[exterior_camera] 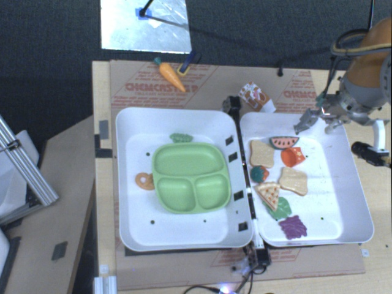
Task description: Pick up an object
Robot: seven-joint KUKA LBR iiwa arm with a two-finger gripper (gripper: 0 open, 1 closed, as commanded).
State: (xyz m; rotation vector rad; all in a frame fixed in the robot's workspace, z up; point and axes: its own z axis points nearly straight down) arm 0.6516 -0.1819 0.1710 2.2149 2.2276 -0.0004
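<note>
Gripper [317, 120] open, empty, at right bin's [358, 192] 1 o'clock; watermelon slice [284, 143] nearest: probably light, rigid, slick plastic, so pinch across its thin flat faces.

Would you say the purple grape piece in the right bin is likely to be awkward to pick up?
Probably, somewhat. The purple grape piece lies flat on the right bin, offering little edge to pinch. It looks small and toy-like, so likely light and apt to slide when nudged. Its flat shape makes rolling unlikely.
</note>
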